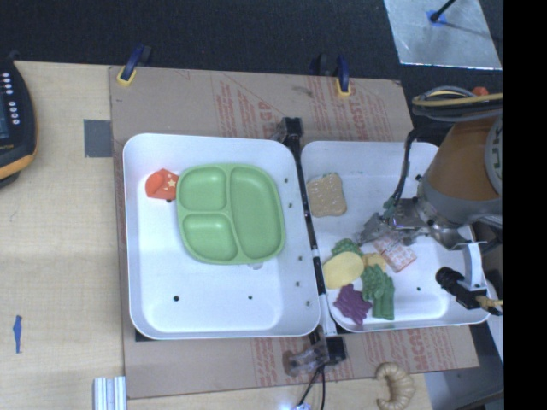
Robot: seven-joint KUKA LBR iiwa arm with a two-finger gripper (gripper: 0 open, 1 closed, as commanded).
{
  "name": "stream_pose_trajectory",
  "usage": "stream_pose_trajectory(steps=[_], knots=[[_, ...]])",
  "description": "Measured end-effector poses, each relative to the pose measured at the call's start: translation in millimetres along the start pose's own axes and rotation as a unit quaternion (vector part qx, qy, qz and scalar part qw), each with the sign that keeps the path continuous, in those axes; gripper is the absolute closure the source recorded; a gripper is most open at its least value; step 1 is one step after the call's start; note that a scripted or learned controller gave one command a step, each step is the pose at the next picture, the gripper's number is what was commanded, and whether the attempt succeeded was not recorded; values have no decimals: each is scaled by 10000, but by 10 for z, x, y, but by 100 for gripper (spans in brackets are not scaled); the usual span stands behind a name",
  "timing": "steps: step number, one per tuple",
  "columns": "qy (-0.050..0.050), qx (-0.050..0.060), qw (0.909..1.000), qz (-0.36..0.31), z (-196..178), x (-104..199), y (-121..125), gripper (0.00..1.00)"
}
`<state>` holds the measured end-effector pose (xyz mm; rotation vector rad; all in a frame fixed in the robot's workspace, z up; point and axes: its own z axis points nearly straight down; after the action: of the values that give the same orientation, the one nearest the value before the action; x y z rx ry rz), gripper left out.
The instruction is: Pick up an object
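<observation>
While the arm hangs over the right bin, note where the gripper sits: low in the bin's middle, directly above a small pink-and-white packet. That packet is your nearest candidate; it lies just below the fingertips in this view, tilted, its long axis running roughly from upper left to lower right. You cannot tell whether the claw is apart or together, since the metal parts blur against the packet. A yellow piece, green leafy pieces and a purple piece crowd just left and below. A tan cracker lies apart toward the bin's upper left. The left bin holds a green divided plate and a red piece, well away from the claw.
</observation>
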<state>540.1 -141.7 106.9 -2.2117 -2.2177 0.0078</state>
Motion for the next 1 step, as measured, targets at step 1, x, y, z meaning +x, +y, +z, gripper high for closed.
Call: stream_pose_trajectory(steps=[1], knots=[[-53,-87,9999,-29,103,343,560,0]])
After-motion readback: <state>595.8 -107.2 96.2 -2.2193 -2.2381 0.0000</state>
